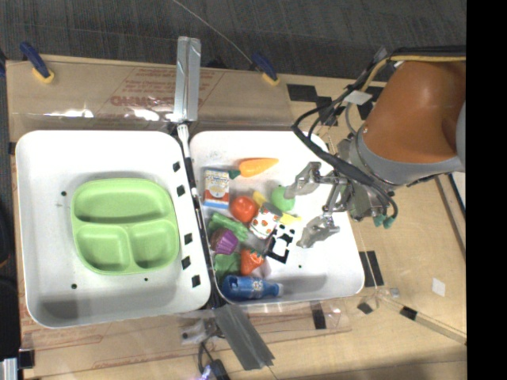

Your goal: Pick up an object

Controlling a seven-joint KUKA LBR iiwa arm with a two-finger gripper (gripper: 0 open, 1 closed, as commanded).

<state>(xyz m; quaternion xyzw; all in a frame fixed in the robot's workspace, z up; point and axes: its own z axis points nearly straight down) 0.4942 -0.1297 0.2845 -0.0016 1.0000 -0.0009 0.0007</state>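
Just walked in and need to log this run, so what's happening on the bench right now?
A grey and orange robot arm reaches in from the right over the right bin, which holds a pile of small toys: an orange carrot, a red tomato-like piece, a blue bottle and others. Its gripper hangs open over the bin beside the pile, with nothing between its fingers. The left bin holds a green divided tray. Nothing has been picked up yet.
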